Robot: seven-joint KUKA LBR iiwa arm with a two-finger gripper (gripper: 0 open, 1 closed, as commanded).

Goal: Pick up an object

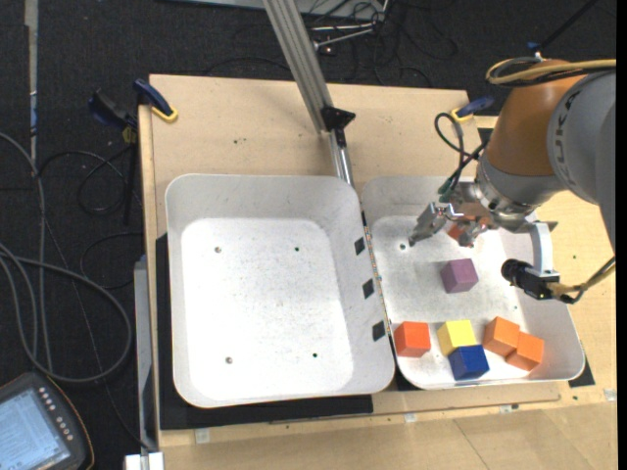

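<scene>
I see the gripper (453, 225) over the right bin (392, 228), fingers' state unclear; purple cube (458, 275) sits just at its 6 o'clock.

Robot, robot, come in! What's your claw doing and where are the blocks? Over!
Gripper hovering over right bin, nothing seen in it. Purple block just below it, untouched. Orange, yellow, blue blocks along the front wall, clear of it.

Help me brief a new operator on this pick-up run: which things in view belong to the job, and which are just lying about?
Part of the job:
- gripper
- purple block
- orange cube
- yellow cube
- blue cube
- two orange blocks
- right bin

Just lying about:
- left bin
- clamps
- metal pole
- floor cables
</scene>
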